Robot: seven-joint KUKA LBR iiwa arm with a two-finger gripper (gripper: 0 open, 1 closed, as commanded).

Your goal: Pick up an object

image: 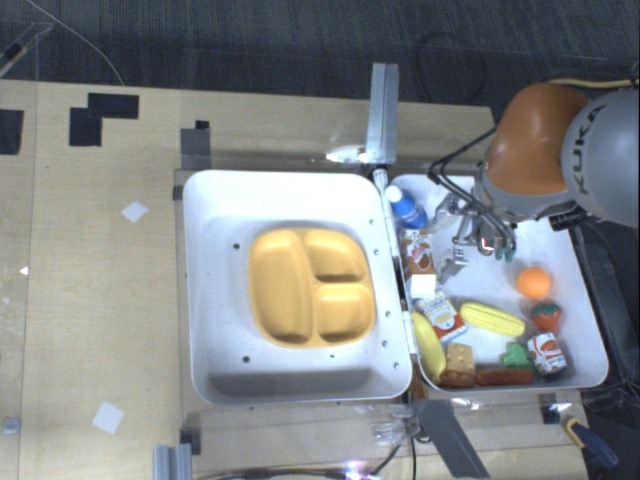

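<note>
The hand (470,240) hangs in the upper part of the right bin (590,308); whether it grips anything I cannot tell. Toy food, including an orange (534,283) and corn cob (492,319), crowds the bin's lower half. A yellow divided tray (310,285) sits in the left bin (215,268).

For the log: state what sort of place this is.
Probably a robotics lab's picking bench. A grey arm reaches over two white bins fixed to a wooden bench; one holds a yellow tray, the other toy food such as an orange and corn.
</note>
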